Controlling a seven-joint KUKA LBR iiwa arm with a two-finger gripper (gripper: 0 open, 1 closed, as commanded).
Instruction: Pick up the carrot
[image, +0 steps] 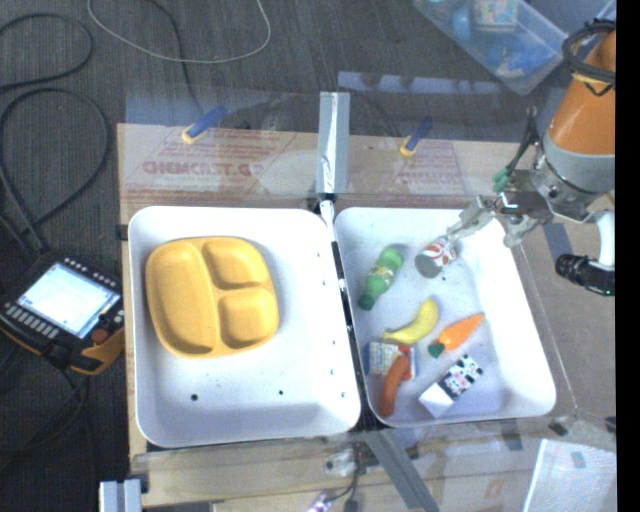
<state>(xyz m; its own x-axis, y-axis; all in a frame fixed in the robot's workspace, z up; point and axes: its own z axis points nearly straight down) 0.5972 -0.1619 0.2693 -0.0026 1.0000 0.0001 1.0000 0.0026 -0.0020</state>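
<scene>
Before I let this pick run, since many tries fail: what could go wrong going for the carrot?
1. The carrot lies close beside the banana and near the black-and-white box, so the claw may bump or grab a neighbour.
2. The claw sits at the right bin's far edge, next to a small can; moving toward the carrot could knock it.
3. The carrot lies flat and slanted; a misaligned claw may slip off.

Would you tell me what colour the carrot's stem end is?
Green, on an orange carrot, seen in the camera view.
</scene>
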